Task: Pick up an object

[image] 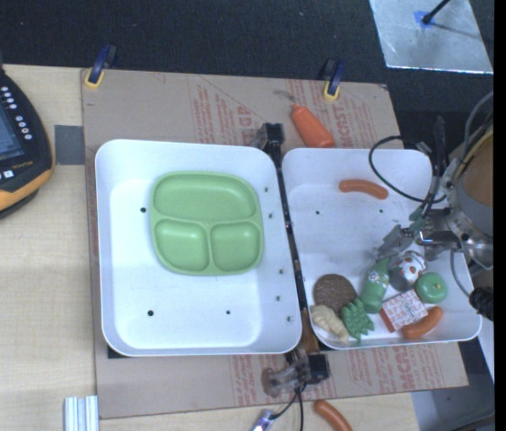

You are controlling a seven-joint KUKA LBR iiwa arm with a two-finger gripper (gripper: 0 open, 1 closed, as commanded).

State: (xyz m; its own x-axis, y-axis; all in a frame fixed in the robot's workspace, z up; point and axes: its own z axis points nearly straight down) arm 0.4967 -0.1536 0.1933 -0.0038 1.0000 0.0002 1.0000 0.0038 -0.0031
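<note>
My gripper [407,243] reaches in from the right, low over the right bin [325,232], just above a cluster of toys. Under it lie a small white and red ball [411,264] and a green bottle [376,286]. Close by are a green round fruit [431,287], a red and white packet [403,310], an orange sausage [422,323], a brown round patty [334,288], a green leafy toy [357,318] and a beige piece [328,320]. Another sausage [363,187] lies alone at the bin's far side.
The left bin [118,241] holds a green divided plate [206,222]. On the cardboard outside the bins lie an orange carrot [311,127] and another orange piece [334,414]. A teach pendant [2,146] sits at far left. A black cable [396,164] loops above the right bin.
</note>
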